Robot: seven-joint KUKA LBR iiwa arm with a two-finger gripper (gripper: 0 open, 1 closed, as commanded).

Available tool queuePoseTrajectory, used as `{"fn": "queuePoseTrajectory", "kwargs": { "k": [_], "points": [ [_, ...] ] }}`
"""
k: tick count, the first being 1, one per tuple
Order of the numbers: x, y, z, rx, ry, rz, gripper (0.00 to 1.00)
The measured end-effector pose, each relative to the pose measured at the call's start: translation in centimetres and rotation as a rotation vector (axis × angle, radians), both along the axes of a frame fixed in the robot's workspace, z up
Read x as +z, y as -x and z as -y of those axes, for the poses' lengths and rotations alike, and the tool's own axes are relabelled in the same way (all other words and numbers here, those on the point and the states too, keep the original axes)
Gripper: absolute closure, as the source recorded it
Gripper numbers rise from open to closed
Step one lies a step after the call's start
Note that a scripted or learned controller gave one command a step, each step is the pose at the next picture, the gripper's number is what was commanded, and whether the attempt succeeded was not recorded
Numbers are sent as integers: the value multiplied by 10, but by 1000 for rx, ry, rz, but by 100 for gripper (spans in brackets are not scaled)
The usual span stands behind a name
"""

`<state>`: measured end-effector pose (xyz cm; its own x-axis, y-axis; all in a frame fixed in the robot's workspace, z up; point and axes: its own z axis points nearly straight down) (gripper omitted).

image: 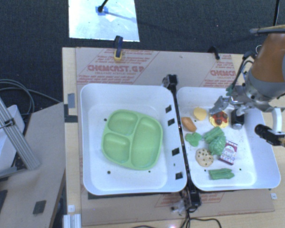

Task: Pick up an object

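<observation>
Pincer (224, 112) above yellow-red toy (219, 119)

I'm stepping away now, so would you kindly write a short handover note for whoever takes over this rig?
Gripper: low over the right bin, at its far side by the yellow-and-red toy; finger state unclear, nothing seen held.
Things: yellow piece, orange piece, green toys, cookie, red-and-white box and green pod lie in the right bin. Green divided plate sits in the left bin.
Done: no pick visible.
Left: grasp one object and lift.

Green divided plate (132, 139) in left bin (92, 96)
</observation>
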<state>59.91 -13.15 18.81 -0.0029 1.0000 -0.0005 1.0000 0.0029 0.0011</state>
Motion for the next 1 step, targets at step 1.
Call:
{"fn": "queuePoseTrajectory", "kwargs": {
  "k": [1],
  "points": [
    [-108, 19, 36, -5, -1, -5, 0]
  ]
}}
